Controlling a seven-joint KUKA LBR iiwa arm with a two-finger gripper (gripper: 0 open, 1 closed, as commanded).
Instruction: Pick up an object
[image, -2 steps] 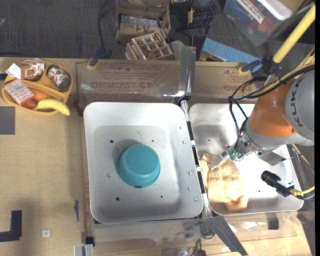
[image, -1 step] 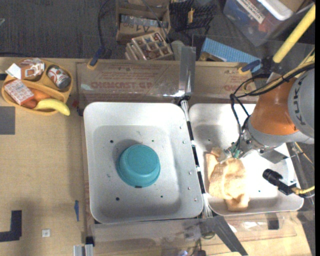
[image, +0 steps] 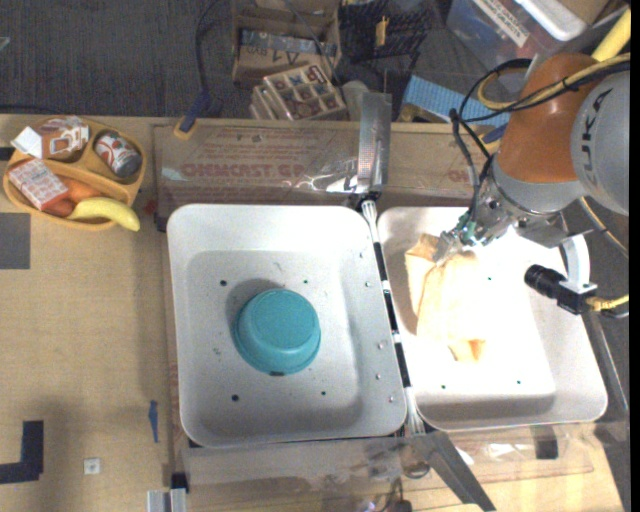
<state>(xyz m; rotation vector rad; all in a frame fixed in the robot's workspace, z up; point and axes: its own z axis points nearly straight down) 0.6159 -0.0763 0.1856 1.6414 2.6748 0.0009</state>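
In the right bin (image: 572, 398), up near its back edge, you've got the gripper (image: 466, 238) sitting right at the top of a pale yellow cloth (image: 442, 300). The cloth is the only loose thing in that bin. It comes to a sort of peak where the gripper meets it, then spreads down and toward the bin's middle, keeping to the half nearer the divider. The lighting there is really blown out, so honestly you can't tell whether the gripper is clamped on the cloth, closed above it, or apart; the tip and the fabric just blur together. Near the cloth's lower end there's a small orange patch (image: 474, 349), too washed out to say what it is.

The arm (image: 560, 110) comes in from the upper right, its orange band sitting above the bin's far corner.

Over in the left bin (image: 200, 405) there's a teal bowl (image: 278, 330), upside down, roughly in the middle and well apart from the gripper.

Outside the bins, on the bench (image: 70, 330), you'll see a yellow tray (image: 14, 184) at the far left with a banana (image: 105, 211) along its front edge and some toy food packed behind it. A flat cardboard box (image: 260, 170) with red lettering lies along the back of both bins.
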